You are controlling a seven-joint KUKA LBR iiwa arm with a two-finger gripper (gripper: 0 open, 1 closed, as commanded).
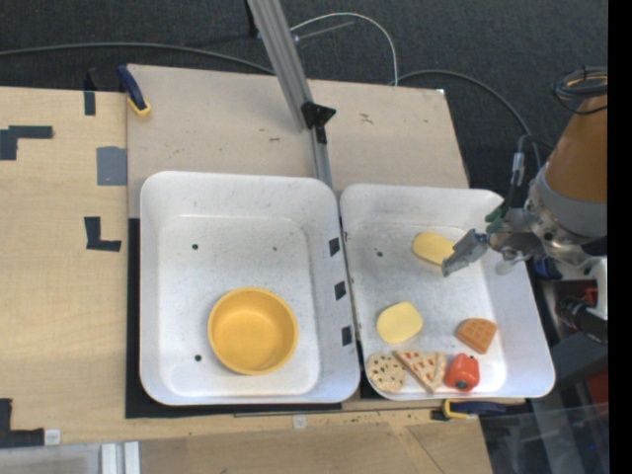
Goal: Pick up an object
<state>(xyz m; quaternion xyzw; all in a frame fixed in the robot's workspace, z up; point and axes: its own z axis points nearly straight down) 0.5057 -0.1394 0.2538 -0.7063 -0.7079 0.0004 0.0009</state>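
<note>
The right bin [395, 215] holds several toy foods. A yellow oval piece [431, 247] lies near its far side, and a pale yellow round piece [399, 322] sits in the middle. An orange-brown piece [477, 335] is at the right. Along the front edge are a dotted cracker [385, 371], a triangular sandwich slice [423, 368] and a red pepper [461, 371]. My gripper [481, 261] hangs over the right bin's right side, open, with nothing between its fingers. Its left finger [461, 254] ends just right of the yellow oval piece.
A yellow bowl [253, 331] stands upright in the left bin [178, 205], toward the front. A slanted metal pole [286, 52] rises from the divide between the bins at the back. The arm's orange band [585, 156] is at the right edge.
</note>
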